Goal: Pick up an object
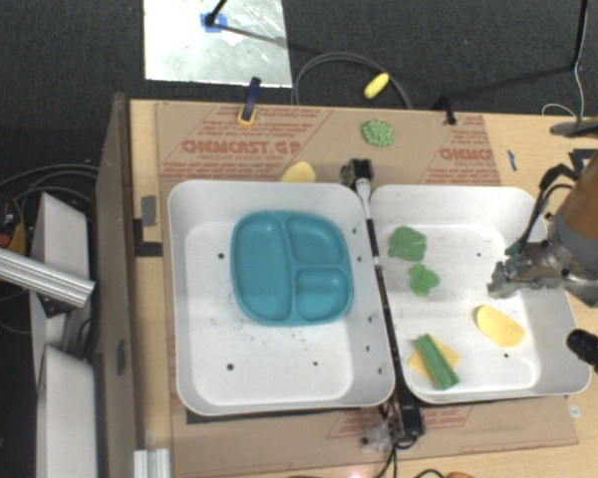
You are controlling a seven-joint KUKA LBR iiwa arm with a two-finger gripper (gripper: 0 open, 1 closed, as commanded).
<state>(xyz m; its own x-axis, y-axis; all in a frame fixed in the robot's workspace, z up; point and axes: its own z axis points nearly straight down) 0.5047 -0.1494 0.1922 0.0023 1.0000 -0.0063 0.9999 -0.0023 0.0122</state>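
Observation:
The right bin (478,207) holds several small items. A flat green piece (407,243) and a smaller green lump (424,280) lie near its left side. A yellow oval piece (499,326) sits toward the right. A green stick (436,359) rests across a yellow scrap (421,363) at the front. My gripper (508,275) hangs at the bin's right side, just above and behind the yellow oval piece, with nothing visibly in it.
A blue divided plate (290,268) fills the middle of the left bin (209,366). Outside the bins on the cardboard lie a green knobbly ball (378,132), a yellow piece (299,173) and another yellow item (377,86). Cables run behind.

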